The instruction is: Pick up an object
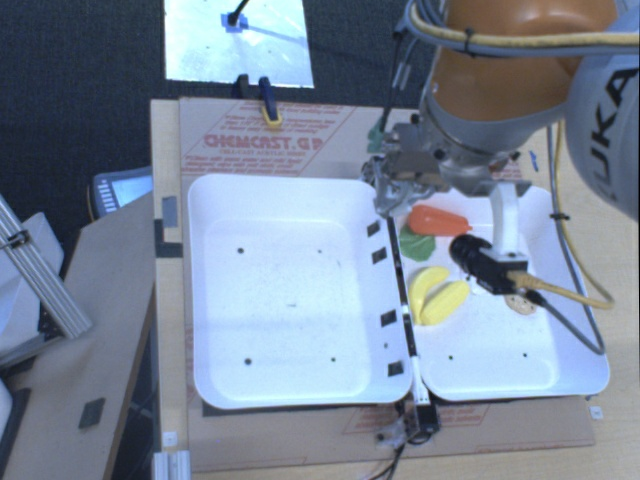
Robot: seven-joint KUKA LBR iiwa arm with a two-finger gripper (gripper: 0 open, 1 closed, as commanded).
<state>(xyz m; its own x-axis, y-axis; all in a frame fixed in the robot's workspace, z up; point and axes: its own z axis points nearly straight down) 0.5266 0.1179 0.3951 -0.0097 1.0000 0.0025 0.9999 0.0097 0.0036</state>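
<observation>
The right bin (520, 368) holds several small things. An orange carrot-like piece (438, 219) lies at its back, with a green piece (417, 245) just in front of it. Two yellow banana-like pieces (440, 293) lie side by side near the divider. A small brown round thing (520, 304) sits to their right. My gripper (388, 200) hangs low over the back left corner of the right bin, close to the divider and just left of the orange piece. The wrist's bulk hides its tips.
The left bin (280, 288) sits beside the right one, joined along a divider with black clips (390, 318). Both rest on a cardboard sheet (260, 138). A blue and yellow clamp (269, 103) and a shiny plate (238, 28) lie behind.
</observation>
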